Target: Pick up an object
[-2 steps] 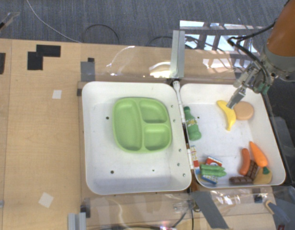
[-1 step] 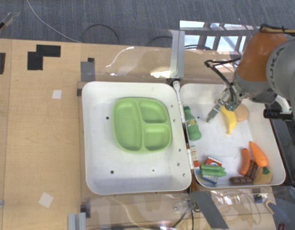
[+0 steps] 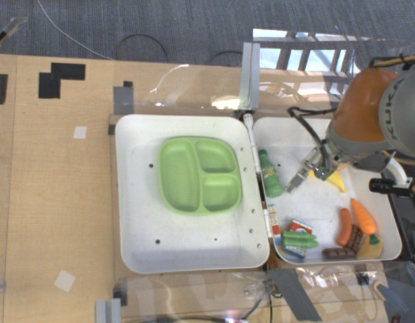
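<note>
My gripper point(image 3: 307, 171) hangs low over the middle of the right bin point(image 3: 396, 247), below the grey arm with its orange band point(image 3: 369, 106). A green bottle point(image 3: 268, 173) lies just left of it, against the bin's left wall. A yellow banana-like piece point(image 3: 338, 180) lies just right of it, partly under the wrist. Nearer the front lie an orange carrot point(image 3: 364, 216), a red-orange sausage point(image 3: 344, 226), a brown chocolate bar point(image 3: 342, 251) and a small red, green and blue box point(image 3: 299, 238). I see nothing held in the gripper.
The left bin point(image 3: 137, 247) holds a green divided plate point(image 3: 199, 175). A metal post point(image 3: 250, 76) stands behind the seam between the bins. Black cables point(image 3: 308, 123) run from the arm across the right bin's back.
</note>
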{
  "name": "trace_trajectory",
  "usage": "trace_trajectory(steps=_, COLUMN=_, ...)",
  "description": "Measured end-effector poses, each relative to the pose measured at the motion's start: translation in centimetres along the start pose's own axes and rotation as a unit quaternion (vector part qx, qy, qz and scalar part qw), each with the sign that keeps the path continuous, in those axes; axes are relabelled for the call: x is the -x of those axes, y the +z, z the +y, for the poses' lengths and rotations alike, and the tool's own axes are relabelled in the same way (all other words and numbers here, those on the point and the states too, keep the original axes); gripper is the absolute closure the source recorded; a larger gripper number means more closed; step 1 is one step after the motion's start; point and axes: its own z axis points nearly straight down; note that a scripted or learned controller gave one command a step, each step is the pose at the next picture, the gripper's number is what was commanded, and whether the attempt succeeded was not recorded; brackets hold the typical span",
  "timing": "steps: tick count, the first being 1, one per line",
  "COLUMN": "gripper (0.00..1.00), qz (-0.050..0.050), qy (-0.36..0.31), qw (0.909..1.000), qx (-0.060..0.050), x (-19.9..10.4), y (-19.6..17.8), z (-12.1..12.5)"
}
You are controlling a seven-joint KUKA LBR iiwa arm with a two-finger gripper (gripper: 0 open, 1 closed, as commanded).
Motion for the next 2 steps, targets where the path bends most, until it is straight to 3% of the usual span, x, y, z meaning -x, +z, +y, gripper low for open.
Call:
trace_trajectory(steps=1, gripper=0.0, qz=-0.001, qy=0.019, qw=0.9998, qx=-0.001, x=1.3, y=-4.1, z=-4.7)
trace_trajectory(steps=2, gripper=0.0, qz=0.001, qy=0.071, qw=0.9975, qx=0.0, x=2.2, y=0.1, z=0.0)
